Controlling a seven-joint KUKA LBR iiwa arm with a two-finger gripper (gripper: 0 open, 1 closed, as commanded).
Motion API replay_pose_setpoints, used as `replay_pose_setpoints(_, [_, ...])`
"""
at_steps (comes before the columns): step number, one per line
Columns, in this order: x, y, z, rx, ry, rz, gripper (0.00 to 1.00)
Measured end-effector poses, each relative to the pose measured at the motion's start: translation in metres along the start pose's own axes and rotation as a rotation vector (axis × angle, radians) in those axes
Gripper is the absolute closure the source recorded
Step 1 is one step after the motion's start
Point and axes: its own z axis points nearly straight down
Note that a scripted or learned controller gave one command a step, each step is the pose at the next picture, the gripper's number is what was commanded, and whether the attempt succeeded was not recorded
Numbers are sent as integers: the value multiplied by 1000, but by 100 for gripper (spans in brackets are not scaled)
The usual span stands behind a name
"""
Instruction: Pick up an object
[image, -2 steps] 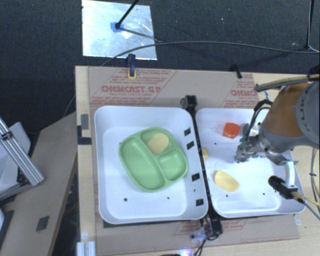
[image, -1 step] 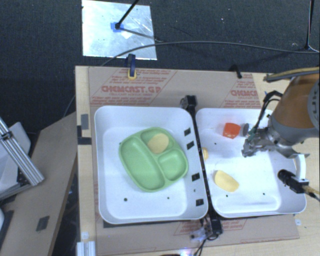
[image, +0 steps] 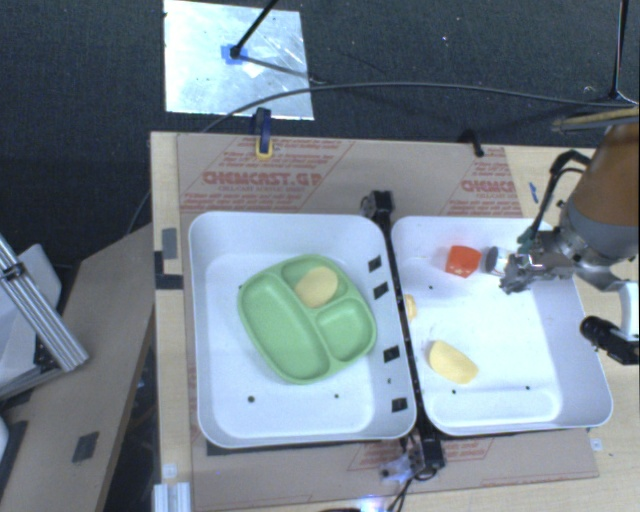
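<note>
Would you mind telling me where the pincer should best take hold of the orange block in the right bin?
Probably across the orange block's near and far faces, coming down from above: it looks boxy and sits apart from the right bin's walls. The pincer is close on its right.

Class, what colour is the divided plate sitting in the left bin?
Light green. The divided plate shows clearly in the camera view.
</note>
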Motion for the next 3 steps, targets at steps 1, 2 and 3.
replay_pose_setpoints(1, [0,2,-29,3,1,0,100])
replay_pose_setpoints(2, [58,12,-35,4,4,-6,100])
replay_pose_setpoints(3, [108,28,-42,4,4,-5,100])
